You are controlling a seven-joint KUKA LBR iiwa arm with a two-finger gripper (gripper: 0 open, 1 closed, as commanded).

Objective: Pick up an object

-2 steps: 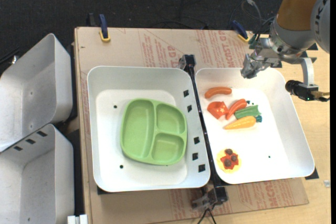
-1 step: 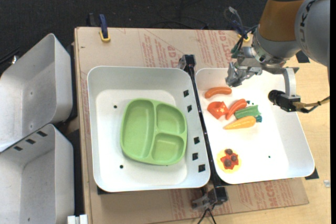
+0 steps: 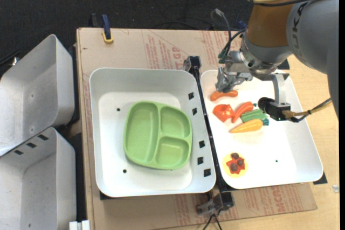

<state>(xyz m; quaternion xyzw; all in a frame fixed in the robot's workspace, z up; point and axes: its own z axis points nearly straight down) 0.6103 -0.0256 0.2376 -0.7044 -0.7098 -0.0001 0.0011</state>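
Toy food pieces lie in the right white bin [image 3: 302, 164], clustered just below the gripper [image 3: 226, 85]. Closest to it is a small orange sausage-like piece [image 3: 223, 95], lying flat directly under the fingertips and seemingly touching or just beside them; whether it sits between them cannot be told. Whether the gripper is wide or narrow cannot be told from this slanted look. A little further below it rest an orange-red pepper-like piece [image 3: 222, 111], a red chili [image 3: 243, 109], a green piece [image 3: 254, 115] and an orange carrot [image 3: 247, 126], all packed close together. Well below the gripper, near the bin's front, lies a yellow piece with dark red spots [image 3: 235, 164], apart from the rest. To the gripper's left, in the left white bin [image 3: 108, 89], a green divided plate [image 3: 158, 136] lies flat. The grey arm [image 3: 312, 24] with its orange band [image 3: 275, 8] rises above and to the right of the gripper, over the worktop [image 3: 145, 46].
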